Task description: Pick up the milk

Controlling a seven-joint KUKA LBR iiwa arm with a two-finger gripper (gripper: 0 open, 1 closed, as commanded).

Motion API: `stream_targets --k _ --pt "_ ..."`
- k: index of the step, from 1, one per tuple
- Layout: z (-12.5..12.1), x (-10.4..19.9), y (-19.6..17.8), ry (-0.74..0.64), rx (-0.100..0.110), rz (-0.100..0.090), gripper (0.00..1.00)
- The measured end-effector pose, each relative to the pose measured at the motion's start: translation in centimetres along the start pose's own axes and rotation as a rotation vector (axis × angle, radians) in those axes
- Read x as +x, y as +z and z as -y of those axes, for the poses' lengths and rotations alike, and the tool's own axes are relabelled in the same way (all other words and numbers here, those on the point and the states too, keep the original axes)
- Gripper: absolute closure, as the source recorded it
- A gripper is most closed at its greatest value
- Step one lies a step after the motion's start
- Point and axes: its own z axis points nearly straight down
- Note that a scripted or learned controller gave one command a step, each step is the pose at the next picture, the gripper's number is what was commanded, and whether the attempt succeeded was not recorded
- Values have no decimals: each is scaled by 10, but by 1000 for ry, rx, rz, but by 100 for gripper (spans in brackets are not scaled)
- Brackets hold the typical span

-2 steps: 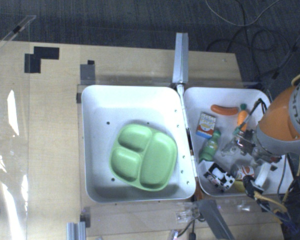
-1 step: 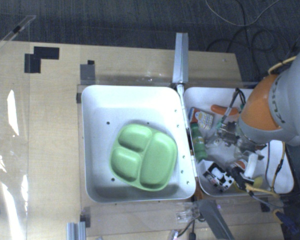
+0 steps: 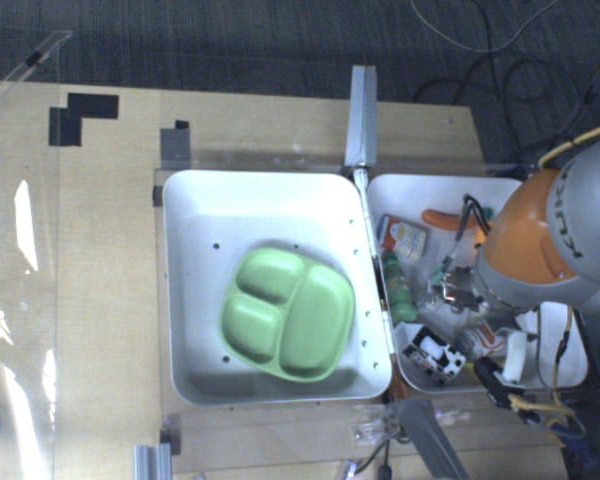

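The milk (image 3: 405,238) looks like a small white carton with an orange and green label. It lies tilted near the left wall of the right bin (image 3: 420,190), towards the back. My gripper (image 3: 456,292) hangs over the middle of that bin, to the right of the carton and nearer the front, apart from it. The orange band (image 3: 520,236) of the arm sits above and to the right of the gripper. Nothing shows between gripper and carton.
The right bin also holds an orange carrot-like piece (image 3: 442,218), a green item (image 3: 396,293) by the left wall and a black-and-white object (image 3: 433,354) at the front. A green divided plate (image 3: 288,313) lies in the left bin (image 3: 195,268).
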Motion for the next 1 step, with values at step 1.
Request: stream_targets --k 1 --pt "-90 14 3 -76 8 -3 0"
